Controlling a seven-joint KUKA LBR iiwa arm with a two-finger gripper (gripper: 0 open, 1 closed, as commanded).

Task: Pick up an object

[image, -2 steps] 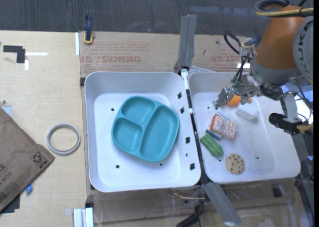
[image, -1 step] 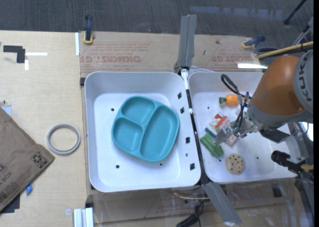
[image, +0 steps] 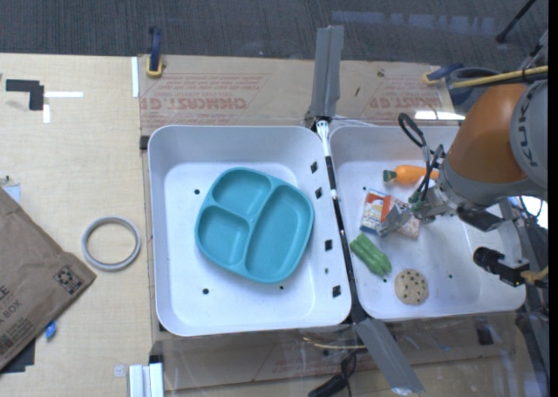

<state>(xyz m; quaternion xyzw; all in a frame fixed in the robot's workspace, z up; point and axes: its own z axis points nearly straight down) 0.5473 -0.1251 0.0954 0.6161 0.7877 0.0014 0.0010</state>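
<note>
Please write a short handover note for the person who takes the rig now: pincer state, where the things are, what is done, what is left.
Pincer: low in the right bin, by the small carton; grip cannot be judged.
Right bin also holds a carrot, green pepper and cookie.
Left bin: teal divided plate.
Done: arm has reached the objects.
Left: nothing is seen lifted; a pick remains.

The arm (image: 501, 138) reached in from the right, its tool (image: 408, 216) low over a small red-and-white packet (image: 377, 210) in the right bin (image: 453, 295). An orange carrot (image: 406, 174) lay behind it; a green pickle (image: 370, 255) and a chocolate-chip cookie (image: 411, 286) lay nearer the front. In the left bin (image: 174, 299) sat a teal divided plate (image: 255, 224). A roll of tape (image: 111, 242) rested on the counter (image: 70, 168).
</note>
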